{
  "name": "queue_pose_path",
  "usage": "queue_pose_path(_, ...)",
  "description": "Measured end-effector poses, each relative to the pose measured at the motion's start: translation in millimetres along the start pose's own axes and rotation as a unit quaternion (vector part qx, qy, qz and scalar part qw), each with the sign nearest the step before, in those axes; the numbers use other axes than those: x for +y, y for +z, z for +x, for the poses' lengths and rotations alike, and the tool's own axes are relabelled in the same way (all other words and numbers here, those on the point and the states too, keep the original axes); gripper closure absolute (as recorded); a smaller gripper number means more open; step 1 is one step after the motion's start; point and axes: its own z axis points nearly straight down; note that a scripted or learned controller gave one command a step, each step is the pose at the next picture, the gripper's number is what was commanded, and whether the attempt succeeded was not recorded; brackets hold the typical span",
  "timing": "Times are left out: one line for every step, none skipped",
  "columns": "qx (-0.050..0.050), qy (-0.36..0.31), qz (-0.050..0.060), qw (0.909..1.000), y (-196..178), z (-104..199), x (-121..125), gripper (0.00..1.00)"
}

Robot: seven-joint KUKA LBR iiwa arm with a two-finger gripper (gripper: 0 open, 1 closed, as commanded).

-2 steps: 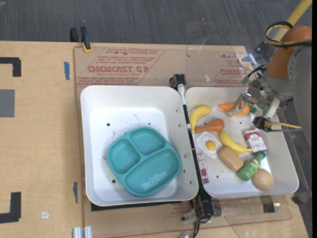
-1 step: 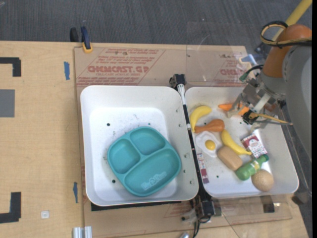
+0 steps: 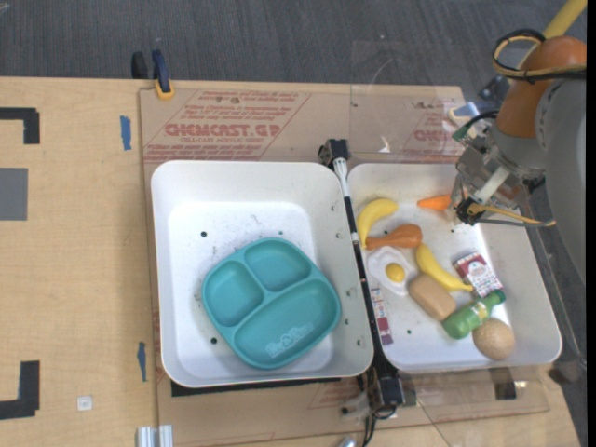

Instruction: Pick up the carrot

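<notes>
Grey and bulky, the arm comes in from the right edge of the camera view, its orange band sitting high near the top corner and the wrist bent downward over the far side of the right bin. From there the gripper hangs low, just inside that bin's back part, with cables looping around the wrist. How its claw stands cannot be told from this slant. The carrot lies on the bin floor right beside the gripper's tip, on its left, a small orange piece; whether the two touch is unclear. Nearer the camera in the same bin lie a yellow banana, a chicken drumstick, a fried egg, a second banana, a bread roll, a small red and white carton, a green bottle and a brownish potato. In the left bin a teal divided plate rests flat, well apart from the arm.
</notes>
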Motion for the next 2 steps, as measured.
queue_pose_path(-0.015, 0.002, 0.015, 0.9998, 3, -11, -1, 0.00)
queue_pose_path(-0.002, -0.001, -0.029, 0.9996, 15, -15, -27, 0.00)
